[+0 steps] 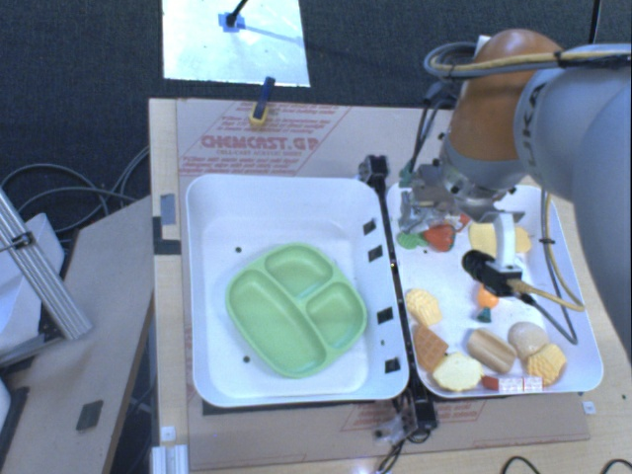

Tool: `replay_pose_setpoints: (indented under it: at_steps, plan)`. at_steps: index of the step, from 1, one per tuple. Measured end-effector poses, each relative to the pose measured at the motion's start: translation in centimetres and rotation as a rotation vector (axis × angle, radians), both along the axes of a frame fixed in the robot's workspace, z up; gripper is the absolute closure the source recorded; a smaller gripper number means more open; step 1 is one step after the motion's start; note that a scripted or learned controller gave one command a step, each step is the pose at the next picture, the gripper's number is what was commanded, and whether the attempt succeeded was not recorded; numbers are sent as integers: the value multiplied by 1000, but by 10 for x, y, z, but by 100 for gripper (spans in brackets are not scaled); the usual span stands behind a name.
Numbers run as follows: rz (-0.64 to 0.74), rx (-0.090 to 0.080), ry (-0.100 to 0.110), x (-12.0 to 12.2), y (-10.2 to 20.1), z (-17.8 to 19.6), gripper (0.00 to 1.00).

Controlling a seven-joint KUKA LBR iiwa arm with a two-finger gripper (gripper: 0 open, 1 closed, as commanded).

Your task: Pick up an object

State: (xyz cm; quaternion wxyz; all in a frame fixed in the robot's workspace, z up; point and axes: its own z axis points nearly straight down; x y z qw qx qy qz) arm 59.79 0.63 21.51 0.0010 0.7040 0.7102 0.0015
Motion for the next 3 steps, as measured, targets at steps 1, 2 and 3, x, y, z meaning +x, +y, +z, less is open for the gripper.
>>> replay_pose_setpoints:
  at_steps: [1,2,3]
  plan:
    - [-2,0,0,-3,10,16,100]
    - [-8,-1,3,3,1,-1,100]
    - [-5,-1,2,7,6,0,100]
